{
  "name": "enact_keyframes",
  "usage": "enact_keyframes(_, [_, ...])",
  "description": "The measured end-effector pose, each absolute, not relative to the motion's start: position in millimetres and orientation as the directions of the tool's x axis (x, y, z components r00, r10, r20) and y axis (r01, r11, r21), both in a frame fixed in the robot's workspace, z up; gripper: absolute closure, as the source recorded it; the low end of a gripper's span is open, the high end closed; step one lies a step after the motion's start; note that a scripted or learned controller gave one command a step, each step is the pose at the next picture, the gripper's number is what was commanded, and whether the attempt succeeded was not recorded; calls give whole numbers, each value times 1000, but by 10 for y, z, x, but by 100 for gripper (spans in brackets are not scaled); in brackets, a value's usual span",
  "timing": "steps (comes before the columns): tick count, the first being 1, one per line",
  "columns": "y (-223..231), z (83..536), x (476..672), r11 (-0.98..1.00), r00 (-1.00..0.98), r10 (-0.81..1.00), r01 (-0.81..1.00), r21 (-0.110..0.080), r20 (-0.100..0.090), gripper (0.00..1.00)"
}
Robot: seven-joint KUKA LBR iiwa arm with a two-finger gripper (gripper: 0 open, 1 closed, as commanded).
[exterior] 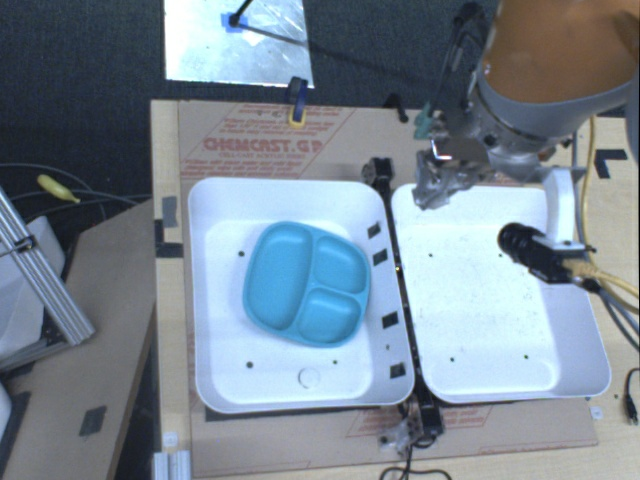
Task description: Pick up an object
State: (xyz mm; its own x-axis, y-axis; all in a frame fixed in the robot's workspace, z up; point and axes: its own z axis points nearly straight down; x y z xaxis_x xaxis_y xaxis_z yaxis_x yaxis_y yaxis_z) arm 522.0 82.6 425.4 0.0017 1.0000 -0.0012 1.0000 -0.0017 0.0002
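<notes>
A sky-blue plastic tray with three compartments lay flat near the middle of the left shallow white bin. The grey metal gripper hung over the far left corner of the right white bin. It was blurred and partly shadowed, so its opening could not be told, and no object was seen in its grasp. The grey-and-orange arm was cut off by the top edge.

I see the blue divided plate filling the middle of the left bin, with a bare strip around it by the walls, while the right bin has open white floor below my claw at its far corner.
</notes>
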Motion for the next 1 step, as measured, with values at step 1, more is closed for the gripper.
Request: enact_keyframes(1, [1000, 4395, 4854, 5, -5, 1000, 1000, 2, 1, 100])
